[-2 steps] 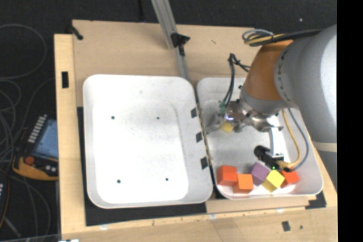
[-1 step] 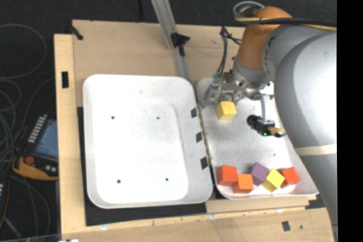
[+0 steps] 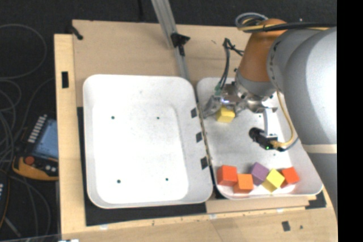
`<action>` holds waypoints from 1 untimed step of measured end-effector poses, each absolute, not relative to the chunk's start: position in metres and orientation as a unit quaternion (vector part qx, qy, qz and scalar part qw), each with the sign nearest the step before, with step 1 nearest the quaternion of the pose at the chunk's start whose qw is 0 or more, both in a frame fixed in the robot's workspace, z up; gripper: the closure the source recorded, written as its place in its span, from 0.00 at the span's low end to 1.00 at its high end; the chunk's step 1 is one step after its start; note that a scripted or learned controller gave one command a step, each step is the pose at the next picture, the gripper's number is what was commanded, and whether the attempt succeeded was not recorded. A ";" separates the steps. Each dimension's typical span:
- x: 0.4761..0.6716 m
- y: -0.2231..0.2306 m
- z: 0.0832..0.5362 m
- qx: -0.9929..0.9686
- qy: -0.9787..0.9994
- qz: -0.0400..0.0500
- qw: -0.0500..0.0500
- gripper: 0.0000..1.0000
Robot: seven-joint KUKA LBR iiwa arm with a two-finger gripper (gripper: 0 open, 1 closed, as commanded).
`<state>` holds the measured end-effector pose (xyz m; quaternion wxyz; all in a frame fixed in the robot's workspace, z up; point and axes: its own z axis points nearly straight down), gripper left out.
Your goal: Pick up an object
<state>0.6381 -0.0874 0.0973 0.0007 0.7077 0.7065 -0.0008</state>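
Starting at your left, the left bin [image 3: 142,139] is holding no blocks, so your work is in the right bin [image 3: 241,141]. There the gripper [image 3: 222,106] is sitting low at the bin's far left corner, right over a yellow block [image 3: 226,115]; I cannot tell whether it is gripping that block. You are likely at the grasp step, so next confirm the hold before lifting straight up. 5 more blocks [image 3: 258,176] are lying along the near edge.
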 end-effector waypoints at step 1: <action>0.584 -0.144 0.097 0.709 0.705 -0.002 0.001 0.00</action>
